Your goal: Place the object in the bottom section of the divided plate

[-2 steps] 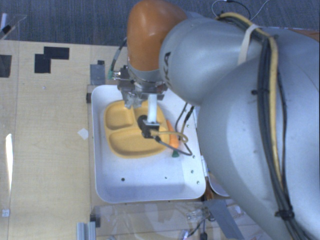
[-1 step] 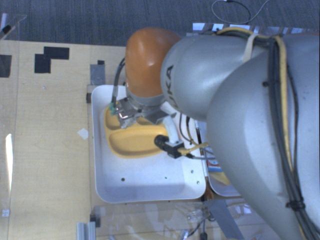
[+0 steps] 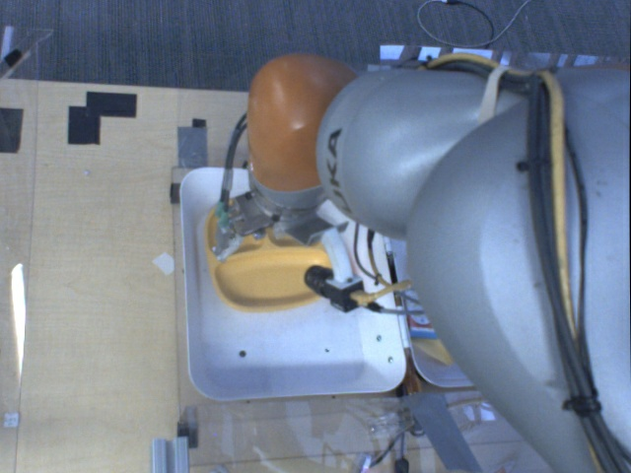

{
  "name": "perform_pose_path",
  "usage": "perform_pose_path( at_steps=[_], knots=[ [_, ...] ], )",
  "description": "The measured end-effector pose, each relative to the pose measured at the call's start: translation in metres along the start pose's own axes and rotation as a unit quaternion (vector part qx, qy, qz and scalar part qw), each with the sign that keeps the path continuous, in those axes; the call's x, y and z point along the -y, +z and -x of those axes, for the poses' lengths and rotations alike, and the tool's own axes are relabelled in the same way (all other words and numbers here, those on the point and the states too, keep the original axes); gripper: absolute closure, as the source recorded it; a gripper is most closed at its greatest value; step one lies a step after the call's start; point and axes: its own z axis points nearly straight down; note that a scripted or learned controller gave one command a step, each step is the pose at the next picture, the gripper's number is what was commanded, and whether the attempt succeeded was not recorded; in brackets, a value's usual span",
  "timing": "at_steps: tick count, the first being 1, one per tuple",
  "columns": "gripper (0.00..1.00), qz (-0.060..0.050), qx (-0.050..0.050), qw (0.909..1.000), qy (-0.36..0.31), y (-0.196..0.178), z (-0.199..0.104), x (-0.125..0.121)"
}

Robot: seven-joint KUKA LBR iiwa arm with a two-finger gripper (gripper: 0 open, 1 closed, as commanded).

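Note:
A yellow divided plate (image 3: 258,276) lies in the left white bin (image 3: 286,363), mostly covered by my arm. Its lower section shows as a plain yellow surface with nothing visible on it. My gripper (image 3: 237,227) hangs over the plate's upper left part, under the orange wrist band (image 3: 291,116). The arm hides the object and the rest of the plate.
The big grey arm (image 3: 493,225) covers the right half of the view and most of the right bin (image 3: 439,363). Bare white floor of the left bin shows below the plate. A wooden bench (image 3: 89,264) lies to the left, with black marks at its far edge.

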Motion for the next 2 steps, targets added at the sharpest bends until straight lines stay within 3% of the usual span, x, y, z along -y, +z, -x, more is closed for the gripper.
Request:
perform_pose_path(
  at_steps=[2],
  knots=[
    [0.00,0.000,0.000,1.0000,0.000,0.0000,0.0000,0.0000]
  ],
)
